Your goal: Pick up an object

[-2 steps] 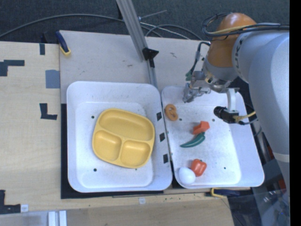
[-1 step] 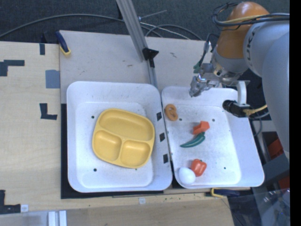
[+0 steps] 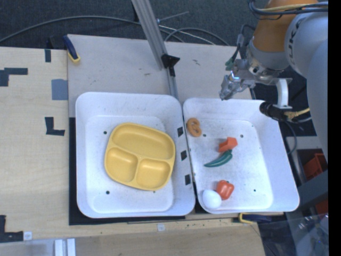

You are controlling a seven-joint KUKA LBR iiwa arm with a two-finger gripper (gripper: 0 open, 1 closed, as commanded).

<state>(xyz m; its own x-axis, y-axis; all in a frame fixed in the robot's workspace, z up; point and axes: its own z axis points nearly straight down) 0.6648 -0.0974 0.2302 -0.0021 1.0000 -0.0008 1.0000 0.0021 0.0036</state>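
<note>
The grey arm with its orange band reaches in from the right, and its tool (image 3: 228,91) hangs above the far rim of the right-hand shallow white bin (image 3: 277,159), near that bin's far left corner. Whether the tool is apart or together cannot be told from this angle; nothing shows between its tips.

Inside the right bin lie five small things, all apart from the tool. A round brown ring-shaped pretzel-like piece (image 3: 194,127) sits at the far left, close to the bin's left wall. Toward the middle lies a small orange-red block (image 3: 228,144), and just near of it, almost touching, a dark green curved chilli-shaped piece (image 3: 219,160). At the near left corner rests a white egg-shaped piece (image 3: 211,199), touching a red-orange pepper-shaped piece (image 3: 225,189) on its right.

The left-hand shallow white bin (image 3: 88,159) carries a yellow plastic tray with three compartments (image 3: 140,156), lying flat and turned at a slight angle.

A slanted grey metal bar (image 3: 152,28) crosses the pale wooden worktop (image 3: 32,143) beyond the bins.
</note>
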